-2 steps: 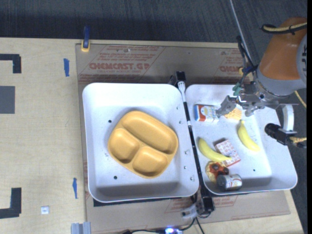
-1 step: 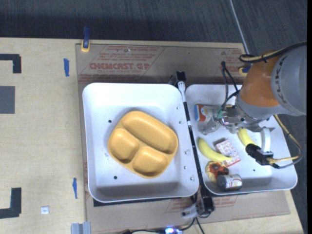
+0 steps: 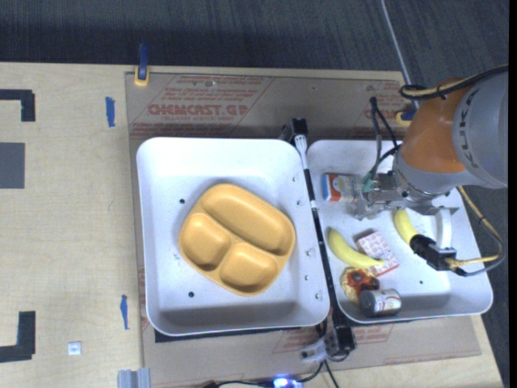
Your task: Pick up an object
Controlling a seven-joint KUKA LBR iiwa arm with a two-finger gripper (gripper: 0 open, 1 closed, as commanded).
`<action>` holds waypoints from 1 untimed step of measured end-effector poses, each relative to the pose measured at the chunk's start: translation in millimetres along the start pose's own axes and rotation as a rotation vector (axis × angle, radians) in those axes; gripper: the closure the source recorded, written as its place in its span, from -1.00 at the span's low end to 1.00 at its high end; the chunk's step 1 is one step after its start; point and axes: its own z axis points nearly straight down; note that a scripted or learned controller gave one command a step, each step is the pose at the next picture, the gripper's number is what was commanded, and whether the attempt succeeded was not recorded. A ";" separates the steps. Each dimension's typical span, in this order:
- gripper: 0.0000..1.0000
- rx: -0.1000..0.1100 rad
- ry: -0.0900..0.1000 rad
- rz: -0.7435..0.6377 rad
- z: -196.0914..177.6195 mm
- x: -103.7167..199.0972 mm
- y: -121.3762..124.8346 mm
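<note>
The right bin (image 3: 472, 297) holds several small things. One yellow banana (image 3: 354, 251) lies near the bin's left wall, and a second banana (image 3: 404, 225) lies under the arm. Between them sits a red-and-white packet (image 3: 378, 250). A white packet with blue and red print (image 3: 333, 187) lies at the back left, an orange-red item (image 3: 355, 280) and a dark can (image 3: 380, 301) at the front. My gripper (image 3: 367, 202) hangs low over the bin's back left part, just right of the printed packet and above the bananas. Nothing shows held in it.
The left bin (image 3: 157, 168) holds a yellow divided plate (image 3: 236, 238) in its middle. A black divider rail (image 3: 311, 208) runs between the two bins. The arm's orange band (image 3: 432, 140) and grey body cover the right bin's back right corner.
</note>
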 end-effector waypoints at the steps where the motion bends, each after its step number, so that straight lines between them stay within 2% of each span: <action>1: -1.00 0.000 0.000 0.000 0.1 0.0 -0.1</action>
